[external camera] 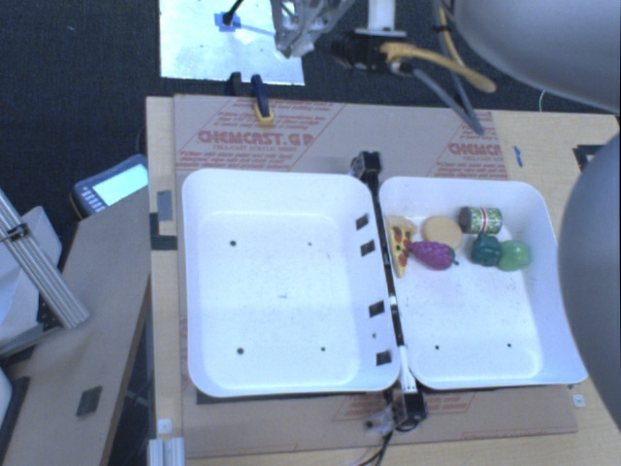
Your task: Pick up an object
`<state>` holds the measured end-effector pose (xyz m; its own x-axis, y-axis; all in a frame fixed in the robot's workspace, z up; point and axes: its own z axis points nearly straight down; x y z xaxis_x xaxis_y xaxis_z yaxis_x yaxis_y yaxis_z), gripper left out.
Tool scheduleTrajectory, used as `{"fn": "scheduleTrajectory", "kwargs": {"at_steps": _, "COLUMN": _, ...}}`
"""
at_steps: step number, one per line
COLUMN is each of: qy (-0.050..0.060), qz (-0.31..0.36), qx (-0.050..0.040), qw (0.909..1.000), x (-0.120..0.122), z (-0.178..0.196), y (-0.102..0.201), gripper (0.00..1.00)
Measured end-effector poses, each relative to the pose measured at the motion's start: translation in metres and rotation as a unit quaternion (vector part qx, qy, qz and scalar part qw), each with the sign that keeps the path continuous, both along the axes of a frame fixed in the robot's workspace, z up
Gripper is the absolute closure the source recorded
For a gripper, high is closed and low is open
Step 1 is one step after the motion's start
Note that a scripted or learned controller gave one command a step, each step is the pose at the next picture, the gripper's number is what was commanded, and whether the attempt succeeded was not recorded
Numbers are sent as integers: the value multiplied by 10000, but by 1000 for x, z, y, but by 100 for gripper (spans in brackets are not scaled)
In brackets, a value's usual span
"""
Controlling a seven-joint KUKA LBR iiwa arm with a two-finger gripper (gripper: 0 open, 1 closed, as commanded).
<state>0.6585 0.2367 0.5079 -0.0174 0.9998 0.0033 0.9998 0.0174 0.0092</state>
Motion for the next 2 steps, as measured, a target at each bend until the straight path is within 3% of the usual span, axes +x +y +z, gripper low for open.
{"fn": "scheduleTrajectory", "kwargs": {"at_steps": 1, "qy": 4, "qz": 2, "qx": -1, "qw": 10000, "x": 0, "z": 0, "y": 0, "gripper": 0}}
{"fn": "scheduleTrajectory", "kwargs": {"at_steps": 2, "qy": -12, "qz": 18, "qx": 3, "qw": 10000, "x": 0, "z": 11, "y": 0, "gripper": 100}}
